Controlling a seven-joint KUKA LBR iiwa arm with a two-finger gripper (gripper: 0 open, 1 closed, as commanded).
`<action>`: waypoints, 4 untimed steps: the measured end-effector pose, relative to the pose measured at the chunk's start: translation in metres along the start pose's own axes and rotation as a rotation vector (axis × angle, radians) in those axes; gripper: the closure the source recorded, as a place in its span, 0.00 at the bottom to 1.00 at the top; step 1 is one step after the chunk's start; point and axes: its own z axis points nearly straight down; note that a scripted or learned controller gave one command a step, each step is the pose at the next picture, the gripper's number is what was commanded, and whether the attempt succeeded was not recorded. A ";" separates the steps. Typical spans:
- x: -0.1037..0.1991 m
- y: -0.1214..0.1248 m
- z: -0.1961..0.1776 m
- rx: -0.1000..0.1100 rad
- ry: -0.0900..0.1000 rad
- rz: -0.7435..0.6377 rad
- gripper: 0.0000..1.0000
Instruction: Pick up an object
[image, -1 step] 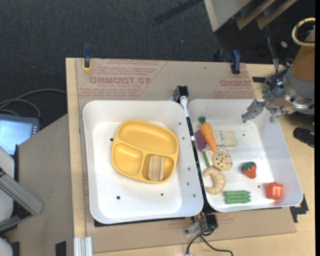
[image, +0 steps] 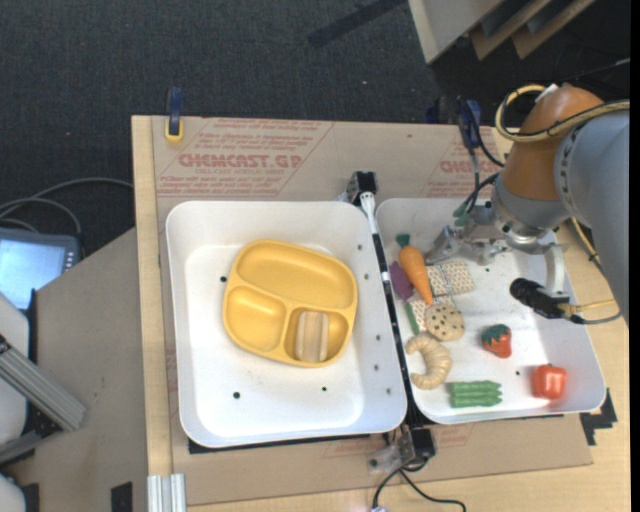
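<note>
Hand low over the right bin's back edge; can't tell its grip state. Carrot just left of it, strawberry and croissant nearer the front.

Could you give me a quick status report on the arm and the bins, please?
Gripper low over right bin, top edge, nothing seen held. Toy carrot nearest it, cracker beside. Yellow divided plate in left bin.

The grey arm is cut off by the frame's edge at three o'clock. Its pincer is too small and cluttered to judge. A purple item lies partly hidden beneath the carrot.
</note>
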 end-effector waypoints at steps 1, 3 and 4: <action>-0.003 0.002 -0.019 -0.011 -0.005 0.002 1.00; 0.053 0.024 -0.054 -0.003 -0.001 0.001 1.00; 0.039 0.025 -0.077 -0.012 -0.005 0.005 1.00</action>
